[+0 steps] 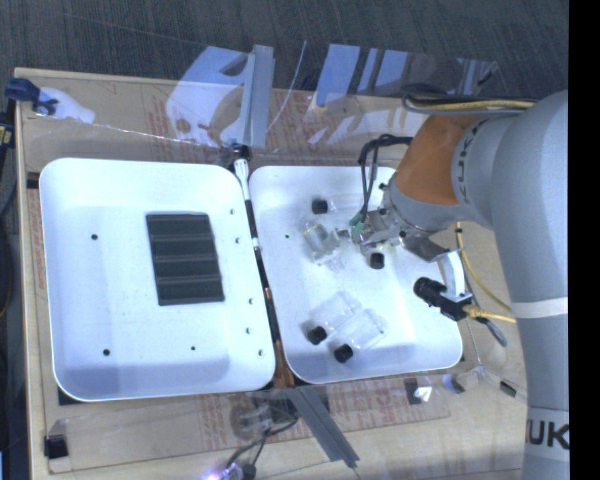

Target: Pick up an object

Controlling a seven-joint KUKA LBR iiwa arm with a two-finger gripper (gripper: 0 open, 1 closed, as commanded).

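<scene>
Your claw (372,236) hangs low in the right shallow white plastic bin (280,268); you cannot tell how it is set, nor that it grips anything. The nearest candidate, a small clear plastic bottle with a black cap (322,238), lies just to the camera's left of the claw, with its long axis running roughly up and down the view. In that bin you can count two more clear pieces (345,323) nearer the front wall, and about four small black caps. The left white bin (70,268) holds one dark ribbed rectangular block (185,258)
</scene>
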